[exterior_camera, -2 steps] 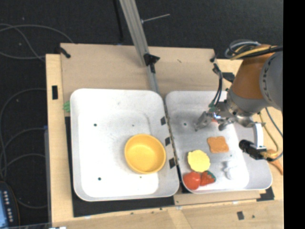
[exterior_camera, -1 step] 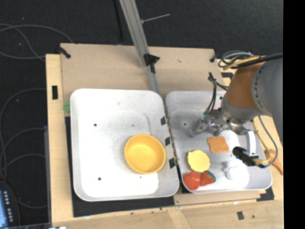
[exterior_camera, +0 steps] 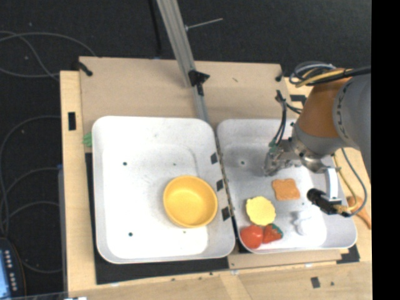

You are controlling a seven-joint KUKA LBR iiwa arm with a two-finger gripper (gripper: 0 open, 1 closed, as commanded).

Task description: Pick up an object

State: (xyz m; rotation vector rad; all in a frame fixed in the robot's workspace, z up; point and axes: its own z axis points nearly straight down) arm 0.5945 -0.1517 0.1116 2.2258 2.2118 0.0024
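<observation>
My fingers (exterior_camera: 272, 162) hover in the right bin (exterior_camera: 240, 136) — spread I cannot tell — just beside 1 toast slice (exterior_camera: 286, 189): light, stiff, flat; best pinched across its edges.

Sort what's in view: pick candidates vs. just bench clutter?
Pick candidates:
- orange slice-like piece
- yellow ruffled disc
- red strawberry-like item
- small white object
- yellow bowl

Not part of it:
- slanted metal pole
- loose cables off the bench
</observation>
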